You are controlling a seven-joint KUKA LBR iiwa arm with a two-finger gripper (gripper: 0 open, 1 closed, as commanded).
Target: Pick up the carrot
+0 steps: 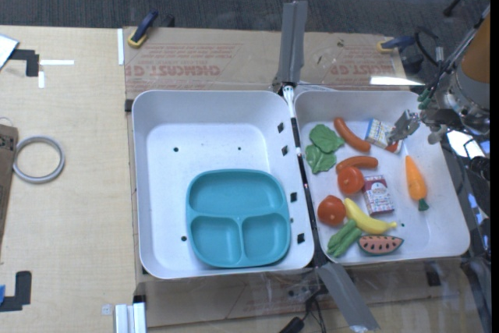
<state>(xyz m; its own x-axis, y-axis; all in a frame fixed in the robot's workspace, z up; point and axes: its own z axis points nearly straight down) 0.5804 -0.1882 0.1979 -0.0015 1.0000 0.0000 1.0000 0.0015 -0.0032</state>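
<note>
Camera view, looking down at a slant: my claw (403, 125) sits over the upper right part of the right bin (452, 246), reaching in from the right edge. Whether it is spread or pressed together I cannot tell at this size; nothing is visibly pinched in it. The carrot (416, 178) lies on the bin floor below and slightly right of my claw, apart from it, orange with a small green stub at its lower end, lengthwise roughly up-down. Near my claw, to its left, a small blue-and-white carton (376, 132) rests beside a sausage (352, 134) lying diagonally. Two green lettuce leaves (322, 148) occupy the bin's upper left area. A second sausage (358, 163) lies just above a tomato (350, 180); a red-and-white carton (378, 195) stands just right of that tomato. Lower down are another tomato (331, 209), a banana (369, 220), a green pea pod (343, 239) and a watermelon slice (380, 244), clustered closely. The left bin (156, 168) holds a teal divided plate (238, 218) with three compartments. On the counter (62, 230) to the far left lies a tape roll (37, 158).
</note>
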